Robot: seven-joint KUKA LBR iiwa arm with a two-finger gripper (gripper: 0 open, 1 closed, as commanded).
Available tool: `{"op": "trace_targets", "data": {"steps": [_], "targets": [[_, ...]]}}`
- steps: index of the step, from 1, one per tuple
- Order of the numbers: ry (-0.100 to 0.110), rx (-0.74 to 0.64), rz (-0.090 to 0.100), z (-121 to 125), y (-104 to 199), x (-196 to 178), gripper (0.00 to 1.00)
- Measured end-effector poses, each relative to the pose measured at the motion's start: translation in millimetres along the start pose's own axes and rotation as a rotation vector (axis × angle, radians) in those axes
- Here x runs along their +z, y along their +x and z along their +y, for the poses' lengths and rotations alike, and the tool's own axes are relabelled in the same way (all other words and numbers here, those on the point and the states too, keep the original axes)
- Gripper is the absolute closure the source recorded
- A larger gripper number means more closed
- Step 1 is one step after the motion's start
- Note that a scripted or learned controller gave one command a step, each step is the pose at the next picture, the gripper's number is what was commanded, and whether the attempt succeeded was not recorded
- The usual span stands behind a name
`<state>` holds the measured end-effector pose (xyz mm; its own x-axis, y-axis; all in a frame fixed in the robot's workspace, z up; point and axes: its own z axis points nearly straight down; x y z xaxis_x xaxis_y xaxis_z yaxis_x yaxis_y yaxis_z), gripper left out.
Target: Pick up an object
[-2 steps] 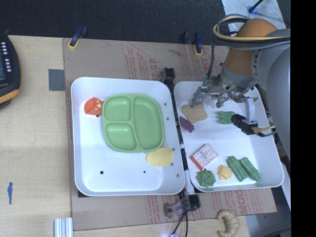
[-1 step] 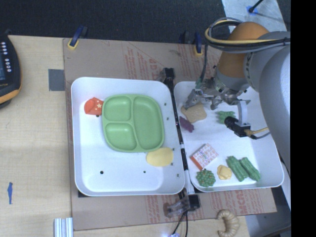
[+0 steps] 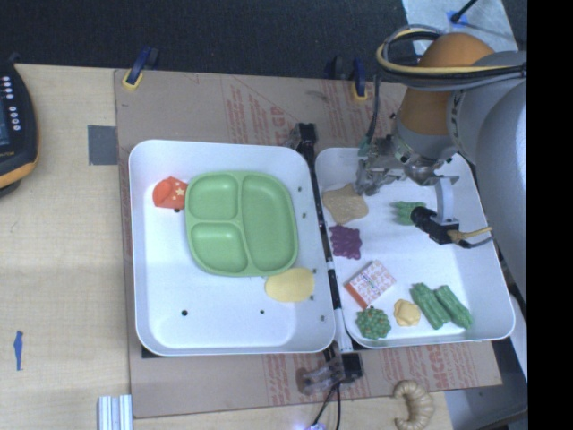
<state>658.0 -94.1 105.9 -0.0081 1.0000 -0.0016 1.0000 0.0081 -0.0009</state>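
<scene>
My gripper (image 3: 372, 183) hangs low over the back left part of the right bin (image 3: 488, 267). Just below and left of it lies a flat tan piece (image 3: 346, 206). In front of that are a purple star-like toy (image 3: 345, 239) and a red-and-white packet (image 3: 371, 281). A small green thing (image 3: 409, 210) rests to the gripper's right. Along the front of this bin are a green broccoli (image 3: 373, 322), a small yellow piece (image 3: 406, 312) and two green pods (image 3: 440, 305). I see nothing held in the gripper.
The left bin (image 3: 157, 294) holds a green divided plate (image 3: 242, 222), a red toy (image 3: 168, 193) at its left and a yellow piece (image 3: 290, 285) at its front right. A pale curled thing (image 3: 415, 403) lies on the bench in front of the bins.
</scene>
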Motion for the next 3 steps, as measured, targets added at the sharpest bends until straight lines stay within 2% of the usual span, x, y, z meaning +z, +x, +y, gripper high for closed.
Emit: {"op": "trace_targets", "data": {"steps": [1,2,3], "targets": [[0.001,0.0,0.0,-0.3,0.0,0.7,0.0],[-0.001,0.009,-0.001,-13.5,-38.8,-24.4,0.0],[-0.004,0.006,-0.002,-33.0,-81.6,10.9,0.0]]}}
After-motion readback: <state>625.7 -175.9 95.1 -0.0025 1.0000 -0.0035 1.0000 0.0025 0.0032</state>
